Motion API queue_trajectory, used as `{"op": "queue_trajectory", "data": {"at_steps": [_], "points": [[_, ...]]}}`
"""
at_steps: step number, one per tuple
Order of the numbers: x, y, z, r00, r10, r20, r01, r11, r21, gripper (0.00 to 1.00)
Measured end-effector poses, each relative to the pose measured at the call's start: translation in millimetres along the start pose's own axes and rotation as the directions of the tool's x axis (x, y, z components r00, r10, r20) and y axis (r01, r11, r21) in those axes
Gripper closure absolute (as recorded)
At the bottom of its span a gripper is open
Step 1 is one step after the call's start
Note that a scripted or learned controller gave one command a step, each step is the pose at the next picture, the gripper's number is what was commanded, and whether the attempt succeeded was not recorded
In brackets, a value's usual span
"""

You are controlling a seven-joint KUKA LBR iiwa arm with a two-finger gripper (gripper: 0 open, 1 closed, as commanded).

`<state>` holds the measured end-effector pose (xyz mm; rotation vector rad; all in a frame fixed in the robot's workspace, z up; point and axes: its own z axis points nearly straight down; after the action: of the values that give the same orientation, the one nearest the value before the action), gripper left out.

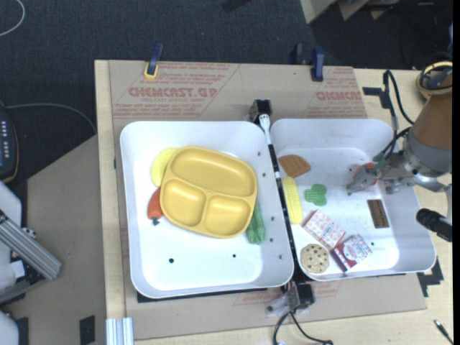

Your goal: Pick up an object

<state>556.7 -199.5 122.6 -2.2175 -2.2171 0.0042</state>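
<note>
While the arm point(431, 131) reaches in from the right, its gripper point(368, 177) sits low over the upper part of the right bin point(338, 129), on bare white floor, with nothing visible between its tips; whether it is released or clenched cannot be told from this view, as the tips are small and partly blurred. The candidate objects lie below and to the left of it: a brown rectangular block point(378, 213) just below the gripper, a green toy point(315, 194) and a brown flat piece point(294, 166) to its left, a corn cob point(292, 199) along the bin's left wall, and a cookie point(314, 258) beside two small packets point(323, 229) point(355, 249) near the front edge. The left bin point(136, 192) holds an upturned yellow divided tray point(208, 191) with a red pepper point(154, 205) and a green item point(256, 227) tucked at its edges. In my judgement the brown block is the nearest sound target: it lies apart from its neighbours, so the gripper should be centred over it, its short sides spanned, and the descent carried fully to the bin floor before closing. The packets overlap the cookie closely and risk a glancing grip.
</note>
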Motion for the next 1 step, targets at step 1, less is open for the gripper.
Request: {"op": "queue_trajectory", "data": {"at_steps": [1], "points": [[0.9,-0.7,40.6,1.0,0.0,0.0,0.0,1.0,0.0,0.0]]}}
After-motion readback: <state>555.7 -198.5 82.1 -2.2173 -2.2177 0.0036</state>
